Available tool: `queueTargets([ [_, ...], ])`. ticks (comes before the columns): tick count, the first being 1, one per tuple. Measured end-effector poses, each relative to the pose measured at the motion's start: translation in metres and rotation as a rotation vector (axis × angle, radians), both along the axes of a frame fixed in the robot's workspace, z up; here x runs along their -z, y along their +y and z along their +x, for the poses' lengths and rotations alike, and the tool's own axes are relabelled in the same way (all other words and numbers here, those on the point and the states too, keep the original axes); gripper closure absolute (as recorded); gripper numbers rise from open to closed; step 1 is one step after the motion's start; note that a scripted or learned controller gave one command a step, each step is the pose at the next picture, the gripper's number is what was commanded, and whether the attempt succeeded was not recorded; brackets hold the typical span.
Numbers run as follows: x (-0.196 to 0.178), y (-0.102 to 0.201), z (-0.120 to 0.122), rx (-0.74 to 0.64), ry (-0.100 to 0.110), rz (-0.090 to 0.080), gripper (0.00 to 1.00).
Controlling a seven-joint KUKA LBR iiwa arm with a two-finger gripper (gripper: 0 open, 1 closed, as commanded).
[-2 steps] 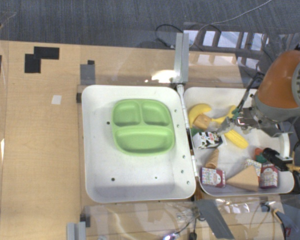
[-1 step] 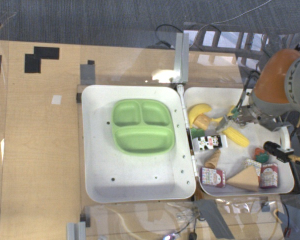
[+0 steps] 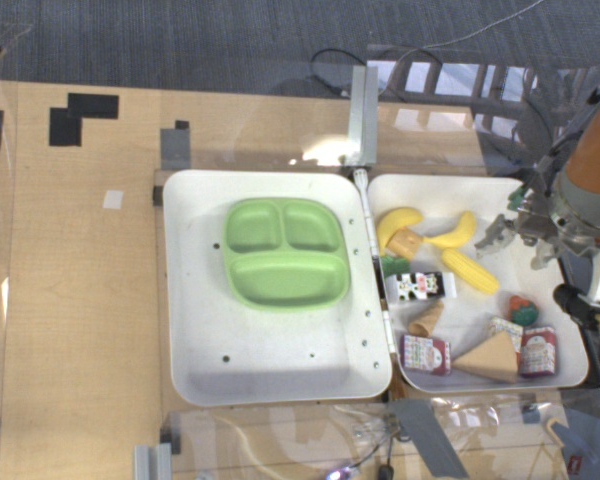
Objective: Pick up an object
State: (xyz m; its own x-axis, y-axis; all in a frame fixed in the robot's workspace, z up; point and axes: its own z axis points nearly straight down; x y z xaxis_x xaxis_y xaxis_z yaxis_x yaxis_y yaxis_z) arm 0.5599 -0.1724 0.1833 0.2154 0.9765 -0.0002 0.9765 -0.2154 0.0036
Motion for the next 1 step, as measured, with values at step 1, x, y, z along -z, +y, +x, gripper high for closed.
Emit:
queueTargets([
  [1,0.0946,-0.0079,0.0158,-0.071,-0.009,-0.002,0.0],
])
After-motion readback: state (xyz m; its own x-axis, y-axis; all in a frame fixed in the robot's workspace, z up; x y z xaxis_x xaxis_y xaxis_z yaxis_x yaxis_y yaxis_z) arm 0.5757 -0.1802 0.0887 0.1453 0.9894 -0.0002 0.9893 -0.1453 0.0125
